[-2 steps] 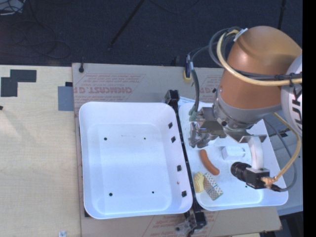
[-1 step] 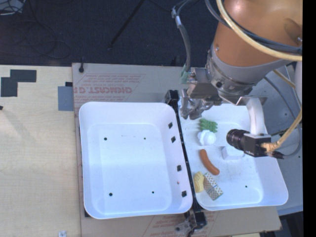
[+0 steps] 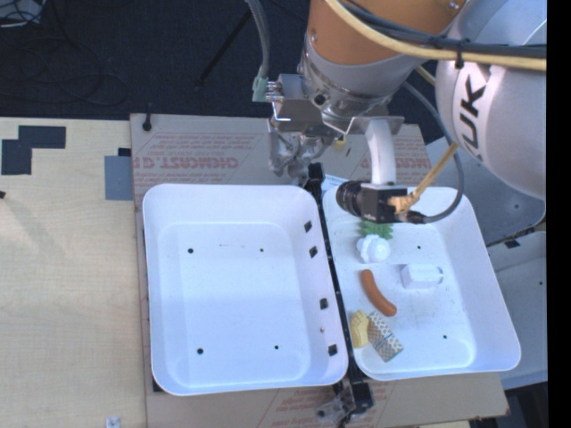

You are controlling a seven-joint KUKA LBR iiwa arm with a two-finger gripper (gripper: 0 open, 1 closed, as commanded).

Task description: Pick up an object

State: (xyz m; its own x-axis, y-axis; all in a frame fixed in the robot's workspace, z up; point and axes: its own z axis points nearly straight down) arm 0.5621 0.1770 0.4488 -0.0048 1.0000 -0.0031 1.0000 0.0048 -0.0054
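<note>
Approach step: hovered gripper (image 3: 299,160) by right bin's (image 3: 500,328) far-left corner, grip state untellable. Next probably needed: descent onto sausage (image 3: 377,292) mid-bin.

Taking the sausage (image 3: 378,293) in the right bin (image 3: 482,328) as landmark, the block (image 3: 421,275) lies just to its right, the round knob (image 3: 375,250) just behind it, the corn piece (image 3: 359,328) and patterned wedge (image 3: 385,339) just before it, and the left bin (image 3: 169,283) well to its left
</note>
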